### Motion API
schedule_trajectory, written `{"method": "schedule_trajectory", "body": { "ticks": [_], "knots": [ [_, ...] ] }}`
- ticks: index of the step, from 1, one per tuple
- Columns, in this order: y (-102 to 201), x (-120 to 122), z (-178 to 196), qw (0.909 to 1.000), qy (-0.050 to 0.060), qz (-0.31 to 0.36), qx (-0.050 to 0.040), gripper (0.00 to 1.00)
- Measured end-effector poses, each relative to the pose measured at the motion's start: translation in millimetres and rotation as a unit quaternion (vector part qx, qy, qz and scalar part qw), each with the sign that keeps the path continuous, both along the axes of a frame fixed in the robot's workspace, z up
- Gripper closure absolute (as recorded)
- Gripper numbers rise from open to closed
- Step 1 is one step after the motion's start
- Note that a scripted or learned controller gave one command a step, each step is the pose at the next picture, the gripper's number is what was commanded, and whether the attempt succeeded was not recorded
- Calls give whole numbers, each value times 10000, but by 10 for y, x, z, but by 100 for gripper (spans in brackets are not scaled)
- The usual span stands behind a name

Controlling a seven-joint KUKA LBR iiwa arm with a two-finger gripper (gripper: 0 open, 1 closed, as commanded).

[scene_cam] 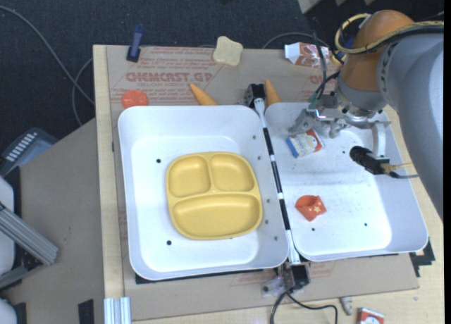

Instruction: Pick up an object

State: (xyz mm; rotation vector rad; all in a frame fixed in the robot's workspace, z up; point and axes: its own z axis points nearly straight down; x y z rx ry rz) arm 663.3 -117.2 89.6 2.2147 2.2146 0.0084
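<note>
From my remote seat, the one text I can read is printed in faded red on the brown cardboard sheet (176, 76) under the bins, along the upper middle of the frame: large letters that look like "CHEMCAST GP", with the end cut off by a bin's rim. A thinner line of red print runs just above it, too small for me to make out. The small blue and white carton (305, 144) in the right-hand bin and the packet (304, 53) near the upper right carry printing, but I cannot read either.
</note>
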Motion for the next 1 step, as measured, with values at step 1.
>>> {"method": "schedule_trajectory", "body": {
  "ticks": [1],
  "knots": [
    [93, 62, -3, 10000, -9, 1, -4, 0]
  ]
}}
